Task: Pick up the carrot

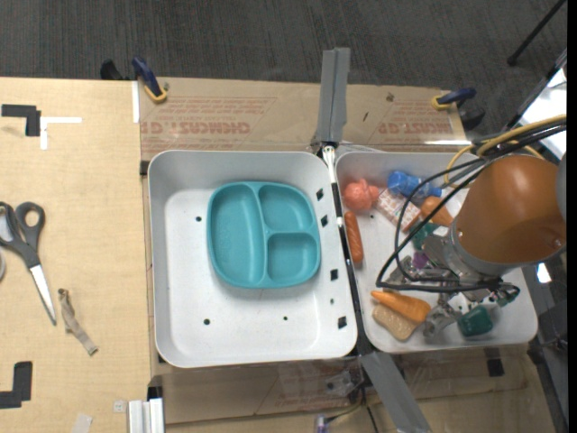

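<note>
Camera view showed the carrot point(403, 306) lying in the right bin point(527, 330), near its front edge, beside a bread-like piece point(395, 324). The arm's gripper point(448, 312) hovered just right of it, suggesting an approach; whether it was open or closed I cannot tell.

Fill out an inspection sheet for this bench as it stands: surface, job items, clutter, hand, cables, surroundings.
Surface: two white bins side by side; left bin holds a teal divided plate.
Job's things: carrot lies in the right bin, near its front, apart from the plate.
Clutter: sausage, pink toy, blue toy, green block, bread piece.
Hand: hidden below the orange band; state unclear.
Cables: black and yellow loops over the right bin.
Surroundings: scissors on the bench, clamps at back.
</note>
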Available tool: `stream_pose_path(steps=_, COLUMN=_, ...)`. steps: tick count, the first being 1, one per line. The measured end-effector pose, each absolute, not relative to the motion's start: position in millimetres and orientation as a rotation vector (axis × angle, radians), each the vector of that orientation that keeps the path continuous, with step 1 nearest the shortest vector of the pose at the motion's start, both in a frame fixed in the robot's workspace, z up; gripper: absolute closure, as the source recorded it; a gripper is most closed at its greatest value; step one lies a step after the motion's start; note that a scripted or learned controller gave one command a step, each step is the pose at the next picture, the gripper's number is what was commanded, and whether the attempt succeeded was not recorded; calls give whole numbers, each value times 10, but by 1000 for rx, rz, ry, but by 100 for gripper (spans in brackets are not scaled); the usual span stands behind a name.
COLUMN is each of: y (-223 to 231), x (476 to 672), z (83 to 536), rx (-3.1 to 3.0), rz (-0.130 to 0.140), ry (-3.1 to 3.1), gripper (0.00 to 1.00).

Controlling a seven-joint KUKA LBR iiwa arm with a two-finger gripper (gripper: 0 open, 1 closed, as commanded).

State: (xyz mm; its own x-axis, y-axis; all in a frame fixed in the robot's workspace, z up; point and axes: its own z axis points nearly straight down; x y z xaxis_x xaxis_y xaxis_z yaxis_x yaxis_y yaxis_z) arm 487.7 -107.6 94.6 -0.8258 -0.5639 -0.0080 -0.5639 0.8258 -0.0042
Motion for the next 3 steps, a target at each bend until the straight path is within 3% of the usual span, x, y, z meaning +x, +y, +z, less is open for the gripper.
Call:
stream_pose_path(steps=1, y=-959, x=4900, z=945, rx=-973, rz=-5, ry=2979, gripper=0)
stream_pose_path(steps=2, y=-925, x=4888, z=943, rx=-1417, rz=-5, ry=2793, gripper=0)
stream_pose_path(steps=3, y=-1623, x=4803, z=948, rx=-1478, rz=-8, ry=2763, gripper=0)
